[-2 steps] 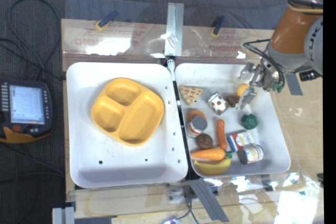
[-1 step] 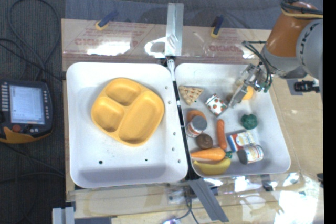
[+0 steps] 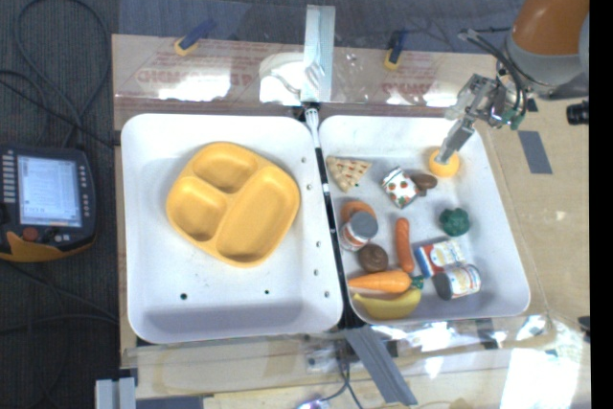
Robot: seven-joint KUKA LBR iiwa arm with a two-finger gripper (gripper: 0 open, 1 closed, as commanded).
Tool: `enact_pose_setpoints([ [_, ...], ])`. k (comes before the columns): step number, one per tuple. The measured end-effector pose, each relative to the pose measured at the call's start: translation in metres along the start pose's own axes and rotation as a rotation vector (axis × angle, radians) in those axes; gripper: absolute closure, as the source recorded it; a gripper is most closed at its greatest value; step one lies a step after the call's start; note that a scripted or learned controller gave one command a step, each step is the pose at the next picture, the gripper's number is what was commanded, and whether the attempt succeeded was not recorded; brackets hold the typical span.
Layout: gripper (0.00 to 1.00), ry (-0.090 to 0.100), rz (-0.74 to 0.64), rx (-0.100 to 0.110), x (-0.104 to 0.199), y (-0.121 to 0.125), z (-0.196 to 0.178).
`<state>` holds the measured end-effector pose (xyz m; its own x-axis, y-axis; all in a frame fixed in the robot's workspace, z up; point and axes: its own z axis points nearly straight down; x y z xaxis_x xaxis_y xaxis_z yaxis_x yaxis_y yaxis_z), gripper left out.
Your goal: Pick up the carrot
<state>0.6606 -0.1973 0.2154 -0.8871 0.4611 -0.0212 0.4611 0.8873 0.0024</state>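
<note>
Pincer [image 3: 450,148] is hanging over a small yellow round piece [image 3: 443,165], opening unreadable; long orange carrot [image 3: 380,282] is lying untouched, well apart. Grasp pending.

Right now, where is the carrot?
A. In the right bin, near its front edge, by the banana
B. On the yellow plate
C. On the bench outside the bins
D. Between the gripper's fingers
A: the carrot lies in the right bin against the banana, far from the gripper.
</note>
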Motion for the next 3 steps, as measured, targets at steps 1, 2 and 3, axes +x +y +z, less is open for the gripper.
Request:
enact_pose_setpoints([
  [1, 0.0, 0.022, 0.115, 0.003, -0.003, -0.025, 0.054],
  [2, 0.0, 0.019, 0.389, 0.006, -0.011, -0.021, 0.077],
  [3, 0.0, 0.026, 0.313, 0.01, -0.013, -0.02, 0.119],
])
